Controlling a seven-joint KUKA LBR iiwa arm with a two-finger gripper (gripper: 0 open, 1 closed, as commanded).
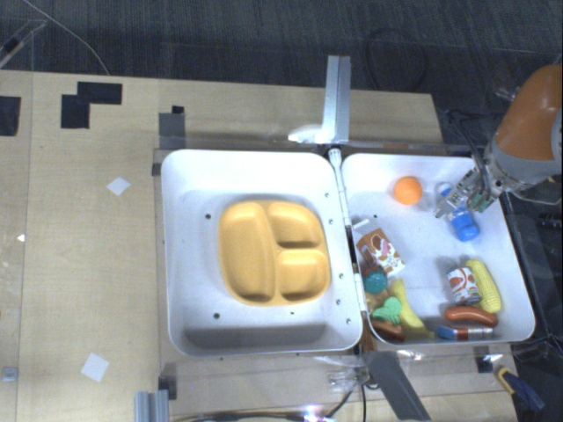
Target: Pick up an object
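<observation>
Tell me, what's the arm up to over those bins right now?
Gripper low in right bin, holding nothing seen. Blue object just beside it, orange ball nearby. Yellow divided tray sits in left bin.

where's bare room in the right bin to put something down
Bare floor lies in the right bin's middle, between the orange ball and the corn cob. The near edge, around the banana, is crowded; the claw hovers by the blue object.

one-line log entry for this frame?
phase: approach | gripper: low in right bin, beside blue object | grasp: none seen | yellow tray: left bin
</observation>
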